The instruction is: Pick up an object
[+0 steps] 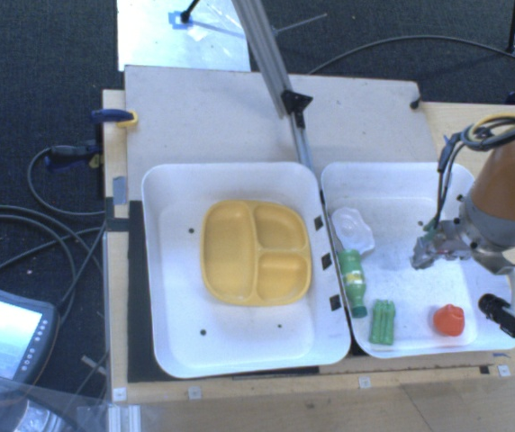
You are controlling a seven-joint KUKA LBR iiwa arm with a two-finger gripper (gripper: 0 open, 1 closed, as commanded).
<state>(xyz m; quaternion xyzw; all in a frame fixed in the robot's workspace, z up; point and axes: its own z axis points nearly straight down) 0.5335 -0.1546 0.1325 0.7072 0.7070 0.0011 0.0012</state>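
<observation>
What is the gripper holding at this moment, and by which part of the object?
It cannot be told. The gripper is low over the right bin, apart from the green bottle, the green block and the orange object; nothing shows between its fingers.

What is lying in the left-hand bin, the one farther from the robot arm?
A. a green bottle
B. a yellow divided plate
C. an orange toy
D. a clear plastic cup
B: the yellow divided plate lies alone in the left bin, while the green bottle, the orange toy and the other small items lie in the right bin.
</observation>
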